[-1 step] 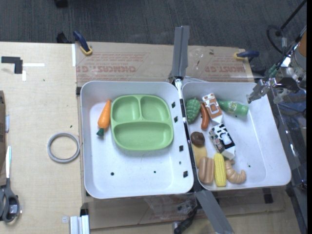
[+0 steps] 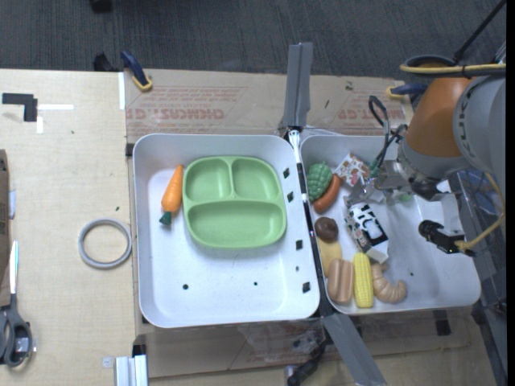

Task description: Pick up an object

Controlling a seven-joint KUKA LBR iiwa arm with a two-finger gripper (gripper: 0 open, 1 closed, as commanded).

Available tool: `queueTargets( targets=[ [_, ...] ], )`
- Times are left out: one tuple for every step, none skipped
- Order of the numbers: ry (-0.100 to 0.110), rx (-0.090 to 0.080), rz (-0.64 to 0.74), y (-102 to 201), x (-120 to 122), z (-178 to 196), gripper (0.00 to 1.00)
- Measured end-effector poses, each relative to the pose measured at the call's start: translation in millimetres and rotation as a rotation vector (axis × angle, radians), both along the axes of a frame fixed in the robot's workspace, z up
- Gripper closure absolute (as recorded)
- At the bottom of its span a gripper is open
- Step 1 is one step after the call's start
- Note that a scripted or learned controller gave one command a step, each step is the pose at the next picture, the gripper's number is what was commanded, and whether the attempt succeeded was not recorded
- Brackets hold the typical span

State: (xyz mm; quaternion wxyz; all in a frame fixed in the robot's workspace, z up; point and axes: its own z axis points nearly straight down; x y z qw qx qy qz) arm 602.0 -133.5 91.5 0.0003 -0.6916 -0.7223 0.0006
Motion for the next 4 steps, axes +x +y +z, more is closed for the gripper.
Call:
queueTargets(
  targets=[
    [-0.001,-0.001,0.302,29.9,16.4,4.5,0.0],
    [0.0,0.0,0.28,34.0,-42.5,0.0,0.0],
    [-0.002,0.0,0.283,1.7,-30.9,0.4,0.0],
    [-0.003,-0.001,0.278,0.2,-30.7,9.7,1.0]
  ],
)
